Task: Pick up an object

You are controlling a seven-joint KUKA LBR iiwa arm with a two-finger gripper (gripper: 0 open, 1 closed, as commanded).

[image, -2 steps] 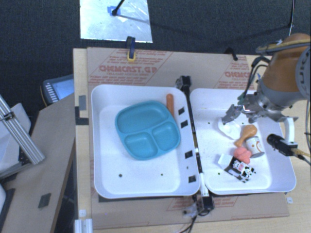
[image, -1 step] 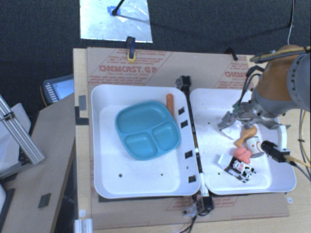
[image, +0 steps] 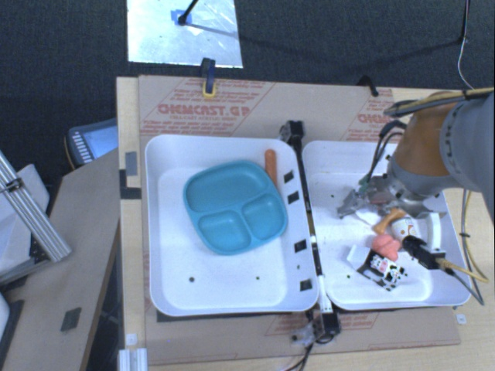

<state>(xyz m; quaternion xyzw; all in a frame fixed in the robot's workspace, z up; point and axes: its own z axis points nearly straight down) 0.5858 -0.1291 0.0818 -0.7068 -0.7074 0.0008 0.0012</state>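
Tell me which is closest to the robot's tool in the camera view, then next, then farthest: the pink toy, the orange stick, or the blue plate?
Measured from the tool in the right bin:
1. Pink toy, same bin, just below the tool toward the bin's front.
2. Orange stick, in the left bin by the divider, next to the plate's top corner.
3. Blue plate, middle of the left bin, a little beyond the stick.

The arm (image: 464, 141) is a thick rounded tube in matt grey, with a broad orange band (image: 421, 145) just above the wrist. Below the band a grey wrist section narrows toward the gripper (image: 356, 202), a small metallic piece with dark parts. Thin black cables (image: 384, 141) loop along the band's side above the gripper, and a yellowish cable (image: 445, 95) runs over the top of the arm
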